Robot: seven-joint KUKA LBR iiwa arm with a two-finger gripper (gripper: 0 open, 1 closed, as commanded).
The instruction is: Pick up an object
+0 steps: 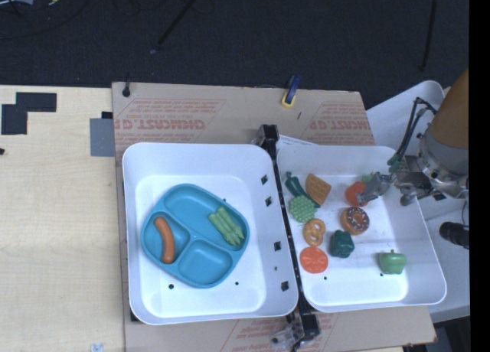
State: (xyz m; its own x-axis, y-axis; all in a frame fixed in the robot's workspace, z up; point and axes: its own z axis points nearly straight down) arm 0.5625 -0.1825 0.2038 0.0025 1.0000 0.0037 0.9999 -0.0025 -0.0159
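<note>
The right bin [417, 285] holds several toy foods: a red tomato [353, 192], a chocolate donut [355, 220], a pretzel [314, 230], a green textured round [302, 208], an orange-brown wedge [318, 188], a dark teal pepper [341, 244], an orange-red disc [313, 259] and a green apple [392, 262]. My gripper [370, 192] reaches in from the right, low over the bin. Its tip is right beside the tomato and just above the donut. Nothing is visibly lifted.
The left bin [145, 163] holds a blue divided tray [195, 262] with a hot dog [164, 239] and green beans [227, 224]. A dark green piece [293, 184] lies by the divider between the bins. The arm [452, 132] stands over the right bin's far right edge.
</note>
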